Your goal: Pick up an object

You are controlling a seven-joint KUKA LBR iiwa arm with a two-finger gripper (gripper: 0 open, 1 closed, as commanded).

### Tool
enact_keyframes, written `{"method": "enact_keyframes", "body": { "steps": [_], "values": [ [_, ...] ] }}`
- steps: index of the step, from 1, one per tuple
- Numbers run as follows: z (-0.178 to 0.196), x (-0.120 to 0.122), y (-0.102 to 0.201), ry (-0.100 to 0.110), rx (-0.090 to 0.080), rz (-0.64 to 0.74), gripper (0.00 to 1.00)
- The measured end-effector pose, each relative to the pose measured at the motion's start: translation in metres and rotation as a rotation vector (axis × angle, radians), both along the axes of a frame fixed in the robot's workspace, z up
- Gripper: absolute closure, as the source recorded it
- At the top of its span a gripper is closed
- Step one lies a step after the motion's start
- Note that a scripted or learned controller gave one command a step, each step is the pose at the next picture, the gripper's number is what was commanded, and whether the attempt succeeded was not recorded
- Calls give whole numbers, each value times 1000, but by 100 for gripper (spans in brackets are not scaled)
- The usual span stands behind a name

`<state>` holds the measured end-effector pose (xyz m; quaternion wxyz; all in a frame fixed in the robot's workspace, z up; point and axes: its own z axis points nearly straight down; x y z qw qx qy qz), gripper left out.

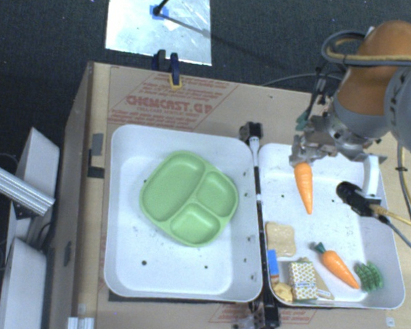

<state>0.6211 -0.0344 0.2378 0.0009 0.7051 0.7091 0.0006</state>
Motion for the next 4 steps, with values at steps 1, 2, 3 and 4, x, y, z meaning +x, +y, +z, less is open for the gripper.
{"method": "enact_keyframes", "body": {
  "steps": [1,2,3,4],
  "values": [
    [18,-18,40,0,1,1,100],
    [21,-25,38,1,0,-3,100],
    [15,-30,54,1,1,-1,100],
    [25,-68,57,0,1,-4,100]
  ]
}}
